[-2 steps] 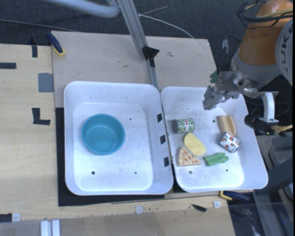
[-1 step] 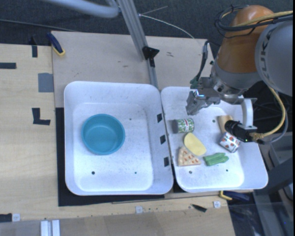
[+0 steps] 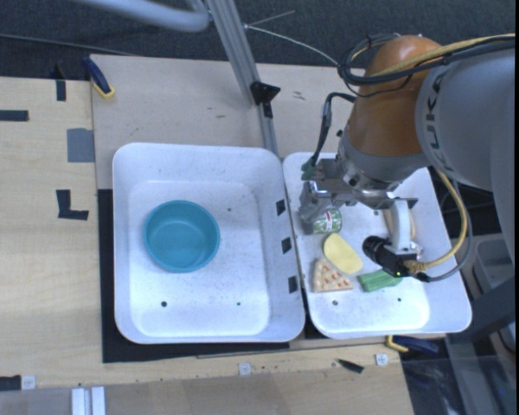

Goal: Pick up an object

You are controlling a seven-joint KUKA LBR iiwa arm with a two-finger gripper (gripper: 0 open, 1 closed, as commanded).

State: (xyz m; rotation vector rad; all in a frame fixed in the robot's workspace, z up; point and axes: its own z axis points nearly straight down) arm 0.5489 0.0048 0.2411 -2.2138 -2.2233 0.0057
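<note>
The right bin [image 3: 389, 314] holds a small can with a green and red label [image 3: 326, 221], a yellow lemon-shaped piece [image 3: 342, 253], an orange waffle-patterned wedge [image 3: 330, 277] and a green block [image 3: 380, 280]. My gripper [image 3: 318, 204] hangs low over the bin's left part, right above the small can, and its fingers reach down around the can's top. The wrist and the orange band [image 3: 398, 59] hide the far part of the bin. A blue bowl [image 3: 182, 235] sits upright in the left bin [image 3: 199, 318].
A metal pole [image 3: 242, 50] slants down from the top to the bins' far edge. A black cable connector [image 3: 389, 256] on the arm hangs over the right bin's middle. Tape marks dot the wooden bench [image 3: 35, 232] at left.
</note>
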